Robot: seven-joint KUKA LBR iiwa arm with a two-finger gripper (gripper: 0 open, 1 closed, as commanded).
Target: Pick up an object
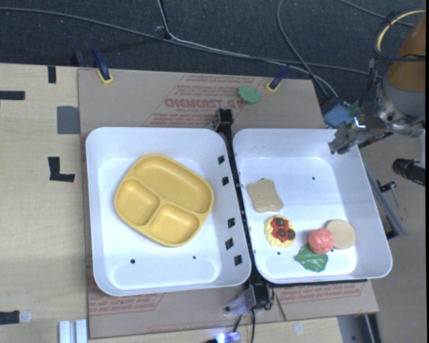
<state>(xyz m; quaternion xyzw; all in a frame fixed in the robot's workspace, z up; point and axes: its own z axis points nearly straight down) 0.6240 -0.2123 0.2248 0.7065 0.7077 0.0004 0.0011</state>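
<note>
Though looking closely at the grey two-finger gripper (pixel 341 141), failing to tell whether open or shut; finding it hanging over the 1 o'clock corner of the right shallow white bin (pixel 300 145), holding nothing visible. Spotting toward 6 o'clock in that bin a tan toy bread slice (pixel 264 195), a yellow round piece with red toppings (pixel 280 231), a pink-red ball (pixel 320 240) touching a beige disc (pixel 341 234), and a green leaf (pixel 312 260). Noting a yellow three-compartment plastic tray (pixel 164 199) lying in the left shallow white bin (pixel 104 148).
</note>
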